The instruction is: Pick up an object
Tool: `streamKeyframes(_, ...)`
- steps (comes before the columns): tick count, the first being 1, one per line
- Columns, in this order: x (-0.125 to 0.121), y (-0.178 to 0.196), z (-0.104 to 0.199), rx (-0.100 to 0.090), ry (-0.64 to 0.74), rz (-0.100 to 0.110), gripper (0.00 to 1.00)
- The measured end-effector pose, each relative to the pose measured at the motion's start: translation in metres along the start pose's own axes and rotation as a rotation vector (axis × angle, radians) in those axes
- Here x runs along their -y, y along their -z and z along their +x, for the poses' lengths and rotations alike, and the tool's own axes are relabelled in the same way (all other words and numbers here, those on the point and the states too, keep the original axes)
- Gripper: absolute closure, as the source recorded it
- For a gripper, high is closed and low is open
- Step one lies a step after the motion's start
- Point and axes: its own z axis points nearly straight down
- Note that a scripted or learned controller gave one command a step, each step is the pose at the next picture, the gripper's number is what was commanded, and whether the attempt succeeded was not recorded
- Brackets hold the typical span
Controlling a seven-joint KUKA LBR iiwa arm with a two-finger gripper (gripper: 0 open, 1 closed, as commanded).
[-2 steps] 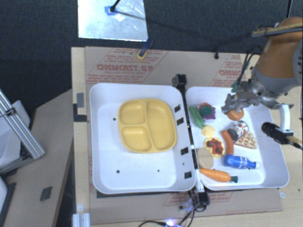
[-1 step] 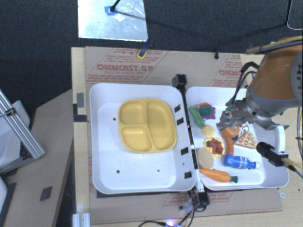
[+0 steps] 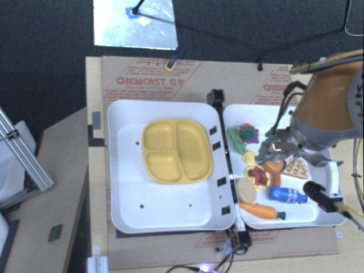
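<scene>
Gripper [image 3: 273,150] sits low over the right bin [image 3: 327,218], at the end of the grey arm [image 3: 333,104] with its orange band, which enters from the right. Metal parts of the tool overlap a cluster of toy food; whether it is open, closed or gripping anything cannot be told from this angle.

Directly under and beside the tool: an orange-brown piece [image 3: 273,165], partly covered by the tool. Touching it on the left, a red and yellow item [image 3: 257,176]. Just right of the tool, a pizza slice [image 3: 296,168] lies flat, point toward the bin's centre.

Up and left of the tool: a green vegetable [image 3: 235,140] lying along the bin's left side, and a small teal and purple item [image 3: 248,133] beside it. A small yellow piece [image 3: 249,157] lies between the vegetable and the red and yellow item.

Toward the near edge: a pale round disc [image 3: 247,191], a blue bottle [image 3: 286,195] on its side, and a carrot [image 3: 259,210] lying nearly parallel to the near wall.

Left bin [image 3: 122,209] holds 1 yellow divided plate [image 3: 175,151] with 3 compartments, roughly centred, well apart from the tool. The 2 bins meet at a black-clipped divider [image 3: 226,164].
</scene>
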Motion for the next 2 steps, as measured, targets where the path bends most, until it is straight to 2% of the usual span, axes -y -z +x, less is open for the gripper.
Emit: streamKeyframes(2,0.0068,0.0033,-0.0001,0.001,-0.004,-0.001,1.0)
